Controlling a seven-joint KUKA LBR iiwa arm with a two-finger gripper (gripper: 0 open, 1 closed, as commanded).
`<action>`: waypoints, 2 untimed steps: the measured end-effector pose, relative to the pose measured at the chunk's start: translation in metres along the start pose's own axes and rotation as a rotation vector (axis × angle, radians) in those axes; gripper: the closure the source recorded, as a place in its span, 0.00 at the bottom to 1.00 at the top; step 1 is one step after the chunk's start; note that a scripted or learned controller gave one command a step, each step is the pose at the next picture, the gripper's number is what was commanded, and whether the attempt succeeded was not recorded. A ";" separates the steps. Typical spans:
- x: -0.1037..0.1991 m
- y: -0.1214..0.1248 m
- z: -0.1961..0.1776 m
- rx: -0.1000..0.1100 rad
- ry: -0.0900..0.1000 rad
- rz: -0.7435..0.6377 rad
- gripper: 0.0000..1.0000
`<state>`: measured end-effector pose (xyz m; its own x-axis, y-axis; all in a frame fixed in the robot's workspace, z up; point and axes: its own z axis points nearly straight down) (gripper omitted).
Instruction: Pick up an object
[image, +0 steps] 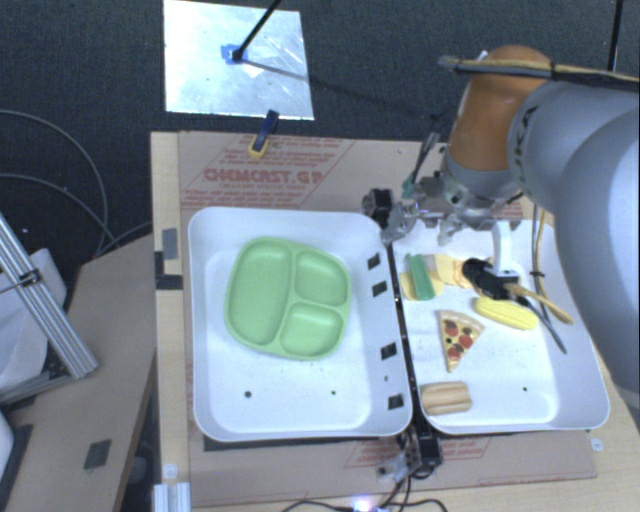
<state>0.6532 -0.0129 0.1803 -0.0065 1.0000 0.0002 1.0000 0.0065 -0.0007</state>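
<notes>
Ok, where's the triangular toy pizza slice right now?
The pizza slice lies in the camera view's right-hand white bin, between the yellow corn cob and the tan bread roll.

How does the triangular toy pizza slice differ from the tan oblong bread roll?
The triangular toy pizza slice is flat, yellow with red spots; the tan oblong bread roll is rounded and plain. The slice points toward the near rim; the roll lies crosswise, closer to that rim. Both lie in the right white bin.

Plate (288, 298) in left bin (228, 405), pizza (458, 338) in right
</notes>
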 end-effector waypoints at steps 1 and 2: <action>0.024 0.011 -0.006 -0.004 0.001 0.000 0.00; 0.018 -0.029 -0.004 0.001 0.000 0.007 0.00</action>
<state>0.6244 0.0053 0.1843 0.0007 1.0000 0.0001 1.0000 -0.0007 -0.0013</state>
